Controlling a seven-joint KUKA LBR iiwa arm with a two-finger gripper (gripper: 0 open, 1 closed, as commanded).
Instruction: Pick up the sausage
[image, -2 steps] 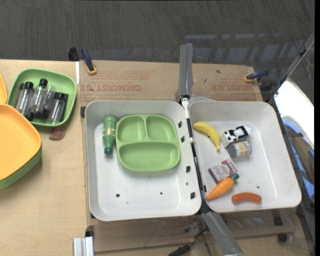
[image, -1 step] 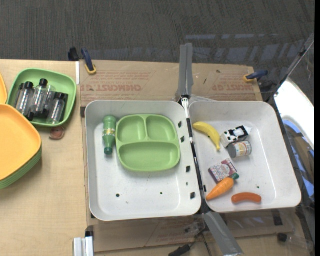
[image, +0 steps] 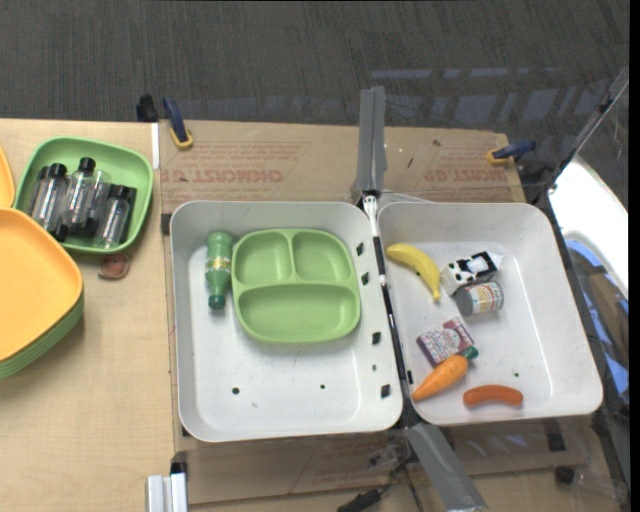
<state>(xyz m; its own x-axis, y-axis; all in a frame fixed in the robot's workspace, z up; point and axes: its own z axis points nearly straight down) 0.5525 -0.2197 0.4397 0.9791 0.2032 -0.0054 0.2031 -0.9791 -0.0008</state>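
Orange-red and stubby, the sausage (image: 493, 397) lies in the right bin (image: 560, 300), close to the front wall and lengthwise along it. The carrot (image: 442, 377) is just beside it on the left, its thick end angled up toward a small pink packet (image: 445, 343). I can't make out whether the carrot tip and the sausage end touch. The can (image: 482, 298), the banana (image: 415, 268) and a black-and-white carton (image: 470, 268) sit farther back, well out of the way. The left bin (image: 190, 330) holds a green divided plate (image: 296, 285) and a green bottle (image: 218, 268), neither of which matters for this step.

Whether the claw is apart or together I cannot tell from this view, so I'd judge the pick as not yet begun.

To do it well I'd come straight down over the middle of the sausage and close across its short width, front to back. The worry is the front wall — there looks to be little room on that side. I'd also favour the right half of the sausage, away from the carrot, since a rounded skin like that will likely roll if it is pinched off-centre
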